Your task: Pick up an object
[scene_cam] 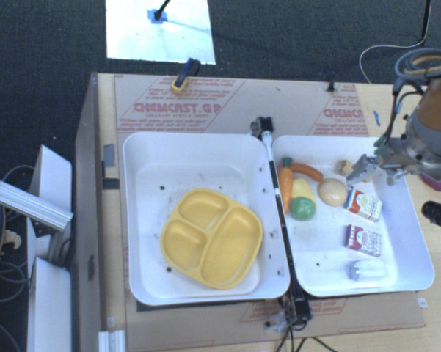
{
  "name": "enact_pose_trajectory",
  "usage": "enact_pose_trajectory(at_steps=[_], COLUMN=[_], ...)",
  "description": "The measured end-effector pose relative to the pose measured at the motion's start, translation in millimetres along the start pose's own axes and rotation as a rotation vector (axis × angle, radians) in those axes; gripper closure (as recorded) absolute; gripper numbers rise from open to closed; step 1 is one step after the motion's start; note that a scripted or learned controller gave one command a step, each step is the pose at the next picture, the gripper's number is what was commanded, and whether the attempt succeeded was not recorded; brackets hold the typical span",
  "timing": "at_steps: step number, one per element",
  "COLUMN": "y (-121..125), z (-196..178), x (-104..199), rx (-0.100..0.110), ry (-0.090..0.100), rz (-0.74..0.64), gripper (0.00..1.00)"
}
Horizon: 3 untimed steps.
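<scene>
Bench carries two shallow white plastic bins side by side on a clear sheet printed with red lettering. Left bin [139,160]: one yellow plastic plate with three compartments [212,237], lying flat toward the near right part of the bin floor, apart from the walls. Right bin [418,266]: all loose items sit here. Along the left wall, an orange plastic carrot with a green top [285,185] lies lengthwise; a second orange-red carrot-like piece [306,171] lies slanted just beside it, toward the far side. A pale yellow rounded toy fruit [301,189] touches a green round toy fruit [303,209] on its near side. A beige egg-shaped object [332,192] sits just right of these. A small tan lump [345,167] lies at the far side, near the gripper. A red-and-white small carton [363,204] lies just right of the egg shape; a second red-and-white carton [363,240] lies nearer, apart from the first. A white translucent cylindrical object [367,270] lies at the near side of the bin. Two-finger metal gripper [369,167] hangs over the far right part of the right bin, above the first carton and close to the tan lump; grey arm with orange band enters from the right. Jaws are spread and released, nothing between the fingers.
</scene>
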<state>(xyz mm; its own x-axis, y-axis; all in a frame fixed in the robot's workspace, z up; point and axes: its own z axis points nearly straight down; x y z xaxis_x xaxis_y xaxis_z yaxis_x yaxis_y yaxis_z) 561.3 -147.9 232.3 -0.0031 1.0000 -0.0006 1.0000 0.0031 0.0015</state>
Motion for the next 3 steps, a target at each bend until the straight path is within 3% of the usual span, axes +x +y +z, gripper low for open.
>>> enact_pose_trajectory(at_steps=[1,2,3], y=[-26.7,49.4,2.6], z=[112.8,147.9,148.0], x=[-4.3,-28.3,4.8], rx=[0.003,0.000,0.001], ry=[0.001,0.000,0.001], rz=[0.002,0.000,0.001], gripper=[0.00,0.00,0.00])
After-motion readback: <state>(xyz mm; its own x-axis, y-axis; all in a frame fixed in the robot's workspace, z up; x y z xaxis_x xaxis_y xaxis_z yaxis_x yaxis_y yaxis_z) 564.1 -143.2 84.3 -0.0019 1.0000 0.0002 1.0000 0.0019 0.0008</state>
